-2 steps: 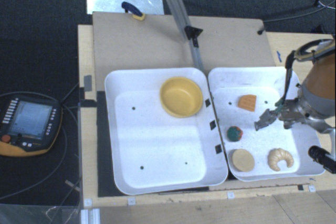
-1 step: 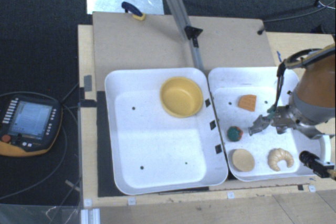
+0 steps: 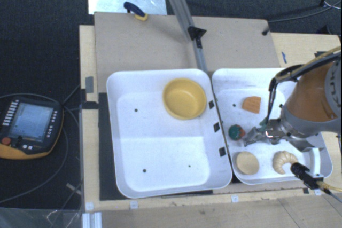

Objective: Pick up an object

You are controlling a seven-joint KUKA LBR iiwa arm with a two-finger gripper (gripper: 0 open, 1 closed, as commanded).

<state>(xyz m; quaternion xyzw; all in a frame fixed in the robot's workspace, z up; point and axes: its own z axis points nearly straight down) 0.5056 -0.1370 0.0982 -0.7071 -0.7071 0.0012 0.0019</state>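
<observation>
Two white bins are sitting side by side on the bench [image 3: 160,40]. A yellow bowl [image 3: 185,98] is resting in the left bin [image 3: 160,168], near its far right corner. The right bin [image 3: 224,80] is holding four small things: an orange piece [image 3: 252,104] toward the back, a dark green ball [image 3: 235,131] near the left wall, a pale round disc [image 3: 247,162] at the front, and a cream croissant-like piece [image 3: 284,160] to the right of the disc. The arm [image 3: 315,99] is reaching in from the right, and its gripper [image 3: 252,138] is hanging over the right bin just beside the ball, above the disc; whether it is released or clenched cannot be told. A pendant [image 3: 29,125] is lying off to the left.
</observation>
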